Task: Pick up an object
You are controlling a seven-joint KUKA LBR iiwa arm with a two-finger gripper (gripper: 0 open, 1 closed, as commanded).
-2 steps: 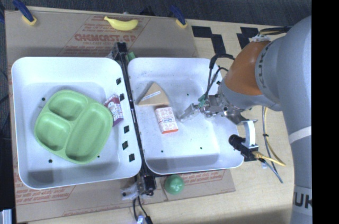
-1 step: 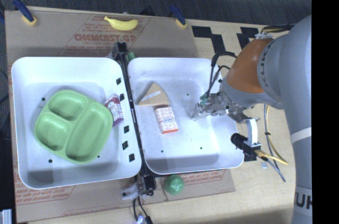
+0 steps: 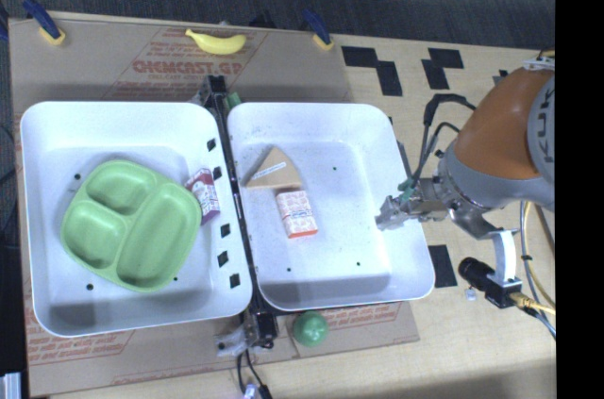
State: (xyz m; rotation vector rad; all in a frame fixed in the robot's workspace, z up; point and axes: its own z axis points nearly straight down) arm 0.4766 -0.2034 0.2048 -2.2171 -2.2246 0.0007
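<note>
"CHEMCAST" lettering on cardboard (image 3: 189, 67) behind bins

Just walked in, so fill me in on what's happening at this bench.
The grey arm's gripper hangs over the right edge of the right-hand white bin, with nothing seen in it. That bin holds a small red-and-white carton and a tan cardboard wedge. The left-hand white bin holds a green divided plastic tray and a small dark red packet.

Two white bins side by side: green divided tray (image 3: 130, 224) and small packet (image 3: 203, 192) in the left. Tan wedge (image 3: 272, 170) and small box (image 3: 295, 211) in the right, gripper (image 3: 394, 211) over its right rim.
</note>
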